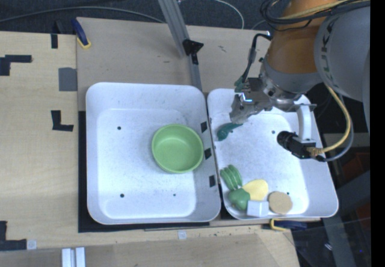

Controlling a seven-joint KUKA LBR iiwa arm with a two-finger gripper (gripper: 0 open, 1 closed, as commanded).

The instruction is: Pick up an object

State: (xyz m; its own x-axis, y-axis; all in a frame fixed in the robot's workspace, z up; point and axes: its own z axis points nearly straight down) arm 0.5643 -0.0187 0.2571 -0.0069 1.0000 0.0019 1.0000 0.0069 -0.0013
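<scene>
My gripper [236, 118] hangs over the upper left part of the right bin [313, 169], pointing down and to the left. A small teal object [224, 132] sits right at its tip, and its upper end appears pinched between the narrow, closed fingers. It is close to the bin's left wall. At the front of the same bin lie a green ridged piece [231, 175], a green round piece [239, 199], a yellow piece [257, 188], a white block [258, 208] and a tan disc [280, 202].
A light green bowl [177, 148] stands in the left bin [108, 139]. A black fitting [292, 142] on the arm hangs over the right bin's middle right. A grey pole [174, 19] slants down to the bins' shared back rim.
</scene>
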